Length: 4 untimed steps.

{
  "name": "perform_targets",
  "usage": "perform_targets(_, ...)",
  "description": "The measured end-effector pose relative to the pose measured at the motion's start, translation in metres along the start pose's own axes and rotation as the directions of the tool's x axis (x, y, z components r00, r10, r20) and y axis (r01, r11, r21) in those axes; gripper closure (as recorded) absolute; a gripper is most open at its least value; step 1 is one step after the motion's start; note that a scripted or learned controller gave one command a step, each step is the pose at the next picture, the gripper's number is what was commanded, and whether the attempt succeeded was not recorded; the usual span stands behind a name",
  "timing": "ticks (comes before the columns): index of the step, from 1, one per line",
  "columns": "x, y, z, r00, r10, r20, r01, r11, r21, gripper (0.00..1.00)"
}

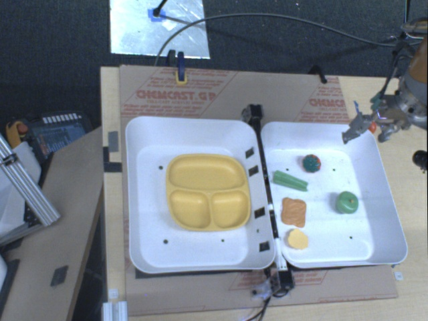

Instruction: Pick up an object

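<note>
Yellow disc (297,239): nearest to me, a flat, matte round piece near the front left corner of the right bin (384,179).
Orange piece (293,210): just behind the disc, a roughly square slab with a bumpy, breaded-looking surface.
Green round object (346,202): toward the right bin's right wall, smooth and glossy like plastic, with a small darker top.
Green stick (290,180): a long bar lying at a slant close to the bin's left wall.
Teal ball (311,162): small and knobbly with a reddish patch, nearest the back wall (I can't tell what it represents).
Yellow tray (206,191): a smooth moulded plate with three compartments, in the middle of the left bin (144,179).
Bins: shallow white plastic with rounded corners, joined by a dark strip with clips.
Gripper (362,126): above the right bin's back right corner, well apart from every object; I see nothing between its fingers, and I cannot tell whether they are spread or pressed together, since it is small and blurred.
Arm (411,79): cut off by the view's right edge.
</note>
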State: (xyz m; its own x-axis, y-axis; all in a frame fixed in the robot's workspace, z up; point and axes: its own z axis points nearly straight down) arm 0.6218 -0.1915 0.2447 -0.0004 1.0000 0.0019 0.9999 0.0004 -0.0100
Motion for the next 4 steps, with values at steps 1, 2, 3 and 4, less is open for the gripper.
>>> perform_targets(1, 0.001, 0.002, -0.008, 1.000, -0.003, 0.003, 0.003, 1.000, -0.011, 0.00)
perform_targets(2, 0.003, 0.007, 0.035, 1.000, -0.005, 0.002, 0.005, 1.000, -0.010, 0.00)
perform_targets(3, 0.009, 0.007, 0.077, 1.000, -0.006, 0.002, 0.006, 1.000, -0.009, 0.00)
perform_targets(4, 0.001, 0.010, 0.134, 1.000, -0.001, 0.005, 0.001, 1.000, -0.014, 0.00)
